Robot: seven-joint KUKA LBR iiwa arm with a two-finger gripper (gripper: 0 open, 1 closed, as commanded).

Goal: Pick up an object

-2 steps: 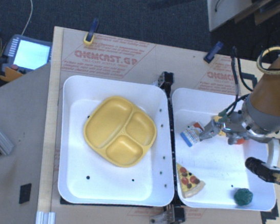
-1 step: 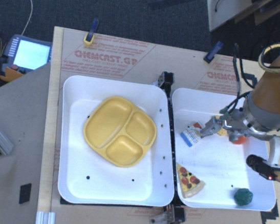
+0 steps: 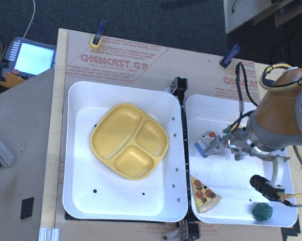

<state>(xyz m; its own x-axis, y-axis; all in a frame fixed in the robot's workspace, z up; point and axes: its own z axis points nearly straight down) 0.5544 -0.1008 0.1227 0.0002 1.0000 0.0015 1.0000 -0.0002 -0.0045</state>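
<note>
Pincer (image 3: 209, 147) first: we see it low in the right white plastic bin (image 3: 241, 110), though we cannot tell its state. Reading from the left, the left white plastic bin (image 3: 74, 151) holds a yellow three-compartment plastic plate (image 3: 130, 141), which we judge light, stiff and slippery. In the right bin, a small blue-and-red toy (image 3: 205, 142) touches the pincer's tip. The flat toy pizza slice (image 3: 204, 194) offers thin edges; the dark green ball (image 3: 263, 211) looks easiest to pinch across.
</note>
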